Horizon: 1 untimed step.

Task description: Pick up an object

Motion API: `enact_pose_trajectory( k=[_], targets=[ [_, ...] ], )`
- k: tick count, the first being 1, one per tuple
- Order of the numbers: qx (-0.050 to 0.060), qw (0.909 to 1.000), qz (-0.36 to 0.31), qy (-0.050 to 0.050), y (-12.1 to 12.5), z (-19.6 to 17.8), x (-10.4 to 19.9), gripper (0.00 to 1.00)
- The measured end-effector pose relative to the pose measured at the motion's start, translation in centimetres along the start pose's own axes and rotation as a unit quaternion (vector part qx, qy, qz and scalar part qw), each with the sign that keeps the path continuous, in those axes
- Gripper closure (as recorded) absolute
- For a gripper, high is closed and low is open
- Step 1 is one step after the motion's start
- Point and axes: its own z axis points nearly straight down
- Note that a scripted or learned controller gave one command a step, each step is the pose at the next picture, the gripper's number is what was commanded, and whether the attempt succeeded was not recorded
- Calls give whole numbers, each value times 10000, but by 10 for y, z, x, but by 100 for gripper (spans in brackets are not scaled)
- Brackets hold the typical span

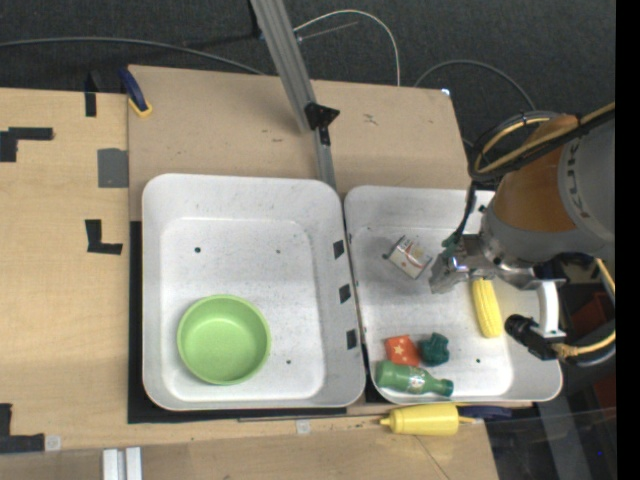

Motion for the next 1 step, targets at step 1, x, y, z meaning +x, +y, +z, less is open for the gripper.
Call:
enact_pose_trajectory(
  k=[1],
  targets=[
    [-16,10000,-2,-4,3,-62,4,100]
  ],
)
